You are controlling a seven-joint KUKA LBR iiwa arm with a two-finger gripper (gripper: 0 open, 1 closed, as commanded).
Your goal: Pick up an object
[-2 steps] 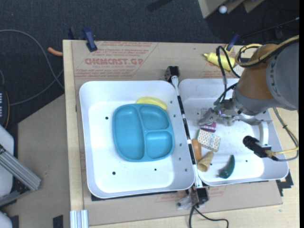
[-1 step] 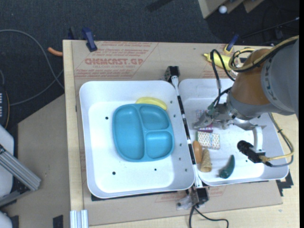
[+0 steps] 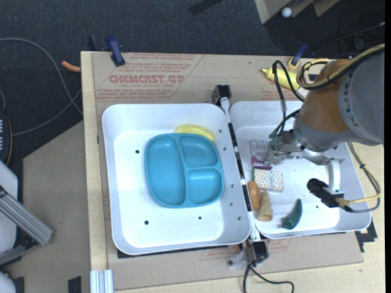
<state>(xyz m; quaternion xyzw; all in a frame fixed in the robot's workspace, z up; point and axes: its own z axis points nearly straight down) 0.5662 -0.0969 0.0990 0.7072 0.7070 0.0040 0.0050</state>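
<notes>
In the right bin (image 3: pixel 348 221), a checkered pink-and-white packet (image 3: pixel 269 179) lies flat below the jaws (image 3: pixel 273 153), whose opening cannot be told.

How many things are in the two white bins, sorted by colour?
Blue: 1, the divided tray in the left bin
Yellow: 1, a piece peeking from behind the tray
Teal-green: 1, a curved piece in the right bin
Tan-orange: 1, a cone-shaped piece
Patterned white: 1, a small packet
Total: 5
</notes>
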